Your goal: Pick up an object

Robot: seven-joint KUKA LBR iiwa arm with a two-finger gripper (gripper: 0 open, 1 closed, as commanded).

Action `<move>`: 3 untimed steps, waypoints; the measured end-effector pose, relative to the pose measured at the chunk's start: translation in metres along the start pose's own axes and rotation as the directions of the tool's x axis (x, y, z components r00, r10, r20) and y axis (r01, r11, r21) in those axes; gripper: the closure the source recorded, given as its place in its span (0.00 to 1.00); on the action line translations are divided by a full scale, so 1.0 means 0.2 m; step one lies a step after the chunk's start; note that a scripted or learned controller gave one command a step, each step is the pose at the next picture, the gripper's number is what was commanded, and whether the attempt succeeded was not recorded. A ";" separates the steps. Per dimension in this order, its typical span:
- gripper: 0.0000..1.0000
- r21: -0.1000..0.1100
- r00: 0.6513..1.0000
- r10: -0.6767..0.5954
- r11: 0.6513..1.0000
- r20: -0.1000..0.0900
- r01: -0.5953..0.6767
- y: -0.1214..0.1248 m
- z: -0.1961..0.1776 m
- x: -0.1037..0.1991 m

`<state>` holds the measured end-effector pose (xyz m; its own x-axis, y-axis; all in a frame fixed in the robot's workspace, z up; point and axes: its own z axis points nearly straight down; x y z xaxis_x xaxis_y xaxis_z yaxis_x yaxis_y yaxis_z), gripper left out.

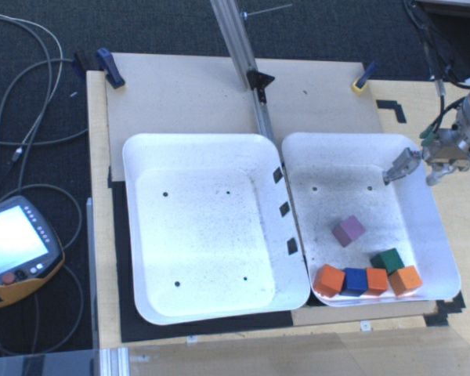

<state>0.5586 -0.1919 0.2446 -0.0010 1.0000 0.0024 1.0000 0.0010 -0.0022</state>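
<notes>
From above the bench, two shallow white plastic bins sit side by side; the right-hand bin (435, 233) is the one that matters here. The grey two-finger gripper (417, 171) hangs over that bin's far right rim, its fingers (399, 165) spread apart with nothing between them.

Well inside the right-hand bin, near its middle, a small purple cube (348, 230) lies tilted and alone. Along the bin's near wall a row of blocks is huddled together: a rounded orange block (329, 280) at the left end, a blue cube (355, 280) touching it, a smaller orange cube (376, 280) next, then an orange cube (406, 280) at the right end, with a dark green cube (389, 260) just behind those last two. All of them lie well apart from the gripper.

Left of the right-hand bin, touching it, stands the left-hand white bin (141, 155). Beyond both, a slanted grey metal post (231, 26) rises from the tan board (188, 92).
</notes>
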 end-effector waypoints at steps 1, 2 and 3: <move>0.00 0.007 1.000 -0.001 1.000 -0.001 0.001 0.20 0.75 0.15; 0.00 0.004 1.000 -0.001 1.000 -0.002 0.001 0.01 0.73 0.34; 0.00 0.004 1.000 -0.002 1.000 -0.002 0.002 -0.17 0.73 0.56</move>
<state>0.5237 -0.0795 0.0992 -0.0033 1.0000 0.0044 1.0000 0.0033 -0.0058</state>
